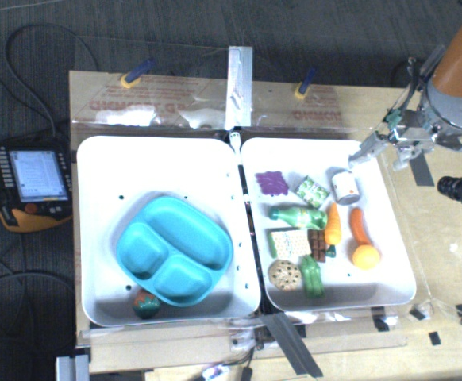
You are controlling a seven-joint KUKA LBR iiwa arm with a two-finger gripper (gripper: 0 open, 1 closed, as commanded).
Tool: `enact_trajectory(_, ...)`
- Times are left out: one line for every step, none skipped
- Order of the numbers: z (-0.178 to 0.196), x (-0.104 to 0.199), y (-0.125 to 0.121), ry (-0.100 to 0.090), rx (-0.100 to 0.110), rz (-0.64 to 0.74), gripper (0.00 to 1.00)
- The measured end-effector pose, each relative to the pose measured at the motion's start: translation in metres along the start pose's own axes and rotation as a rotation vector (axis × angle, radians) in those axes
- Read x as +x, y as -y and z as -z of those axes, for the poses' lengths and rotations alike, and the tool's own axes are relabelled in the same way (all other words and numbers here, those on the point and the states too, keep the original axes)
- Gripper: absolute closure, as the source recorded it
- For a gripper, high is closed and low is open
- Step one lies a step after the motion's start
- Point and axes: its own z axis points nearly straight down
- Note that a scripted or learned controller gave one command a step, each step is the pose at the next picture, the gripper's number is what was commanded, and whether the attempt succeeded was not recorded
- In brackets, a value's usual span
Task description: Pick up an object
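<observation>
Here, the gripper (371,145) hovers over the right bin's (402,236) top right corner, beside a small white can (344,186); whether its fingers are parted cannot be told. Toy food lies below.

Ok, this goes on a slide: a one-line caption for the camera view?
Gripper poised over the right bin of toy food; blue divided tray in the left bin.
</observation>
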Motion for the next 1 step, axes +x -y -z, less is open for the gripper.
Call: enact_trajectory(-0.1485,-0.0118,0.0000,-0.005,-0.009,-0.063,0.00)
